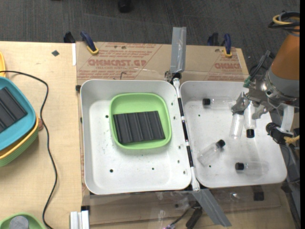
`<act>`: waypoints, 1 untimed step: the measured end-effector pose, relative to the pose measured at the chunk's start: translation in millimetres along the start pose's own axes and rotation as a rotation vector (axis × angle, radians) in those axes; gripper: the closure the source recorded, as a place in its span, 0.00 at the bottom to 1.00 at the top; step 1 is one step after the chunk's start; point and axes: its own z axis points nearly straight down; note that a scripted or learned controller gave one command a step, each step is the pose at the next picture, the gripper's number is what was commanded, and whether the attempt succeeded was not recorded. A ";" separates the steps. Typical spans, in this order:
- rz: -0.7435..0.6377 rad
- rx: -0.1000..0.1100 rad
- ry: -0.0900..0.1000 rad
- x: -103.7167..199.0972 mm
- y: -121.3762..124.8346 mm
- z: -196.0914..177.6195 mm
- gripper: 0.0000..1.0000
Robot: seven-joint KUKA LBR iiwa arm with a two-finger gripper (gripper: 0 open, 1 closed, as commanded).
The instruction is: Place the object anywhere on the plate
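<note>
Vials (212,151) lie round gripper (242,109) in rt bin (228,178).

A pale wooden surface (38,175) carried a sheet of printed cardboard (128,61). Beyond the cardboard lay dark grey carpet (157,8), with chair castors (125,5) on it. A black cable (45,128) snaked left of the cardboard.

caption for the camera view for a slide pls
Gripper hovers over clear bottles in the right bin; green plate waits in the left bin.
</note>
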 end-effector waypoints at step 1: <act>0.000 0.000 0.000 0.0 0.1 -0.2 0.00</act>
